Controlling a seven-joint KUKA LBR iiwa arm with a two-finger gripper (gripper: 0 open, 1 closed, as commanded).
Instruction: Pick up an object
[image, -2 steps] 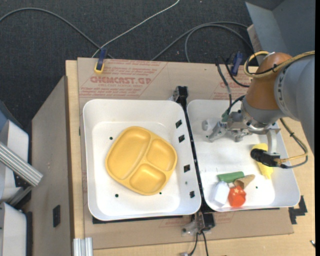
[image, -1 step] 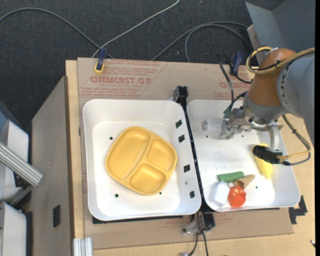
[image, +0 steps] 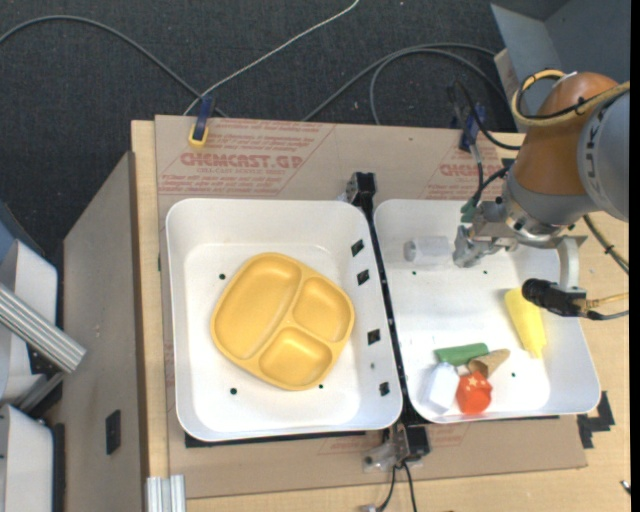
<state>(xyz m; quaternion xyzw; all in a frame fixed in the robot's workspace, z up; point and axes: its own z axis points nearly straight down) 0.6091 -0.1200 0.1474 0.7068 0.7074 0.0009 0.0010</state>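
The gripper (image: 470, 247) hung over the right bin (image: 570, 400) beside a pale cylinder (image: 428, 249), grip unclear, with corn (image: 526, 320), tomato (image: 474, 394) and a green piece (image: 461, 353) nearby, tray (image: 283, 319) left.

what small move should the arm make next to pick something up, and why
Probably a short shift left and down onto the small pale cylinder. The gripper sits in the right bin just beside it, and it is the nearest object. The yellow piece and the red, green and white cluster lie farther toward the bin's near edge.
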